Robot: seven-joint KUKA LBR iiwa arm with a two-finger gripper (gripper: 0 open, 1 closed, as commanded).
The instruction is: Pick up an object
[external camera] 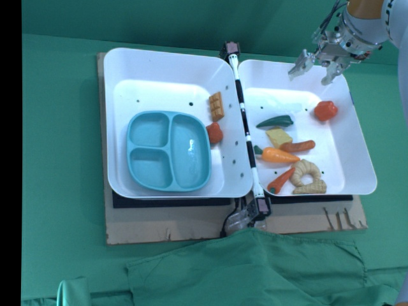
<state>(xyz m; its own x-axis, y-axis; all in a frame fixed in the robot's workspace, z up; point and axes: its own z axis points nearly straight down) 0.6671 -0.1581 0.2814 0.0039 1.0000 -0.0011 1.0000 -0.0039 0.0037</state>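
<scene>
My gripper (pixel 315 71) hangs above the far edge of the right bin (pixel 357 164), its fingers spread open with nothing between them. Below it in that bin lie a red tomato-like piece (pixel 325 110), a green pepper (pixel 275 121), a yellow wedge (pixel 278 137), a sausage (pixel 298 146), an orange carrot (pixel 278 155), a smaller carrot (pixel 280 181) and a tan croissant (pixel 307 176). The left bin (pixel 127 75) holds a blue divided plate (pixel 168 150), an orange waffle piece (pixel 217 106) and a red piece (pixel 215 133).
A rod with dark end clamps (pixel 244 126) runs between the two bins. Both bins rest on a cardboard sheet (pixel 153 231) over green cloth. A fold of green cloth (pixel 255 266) lies at the front.
</scene>
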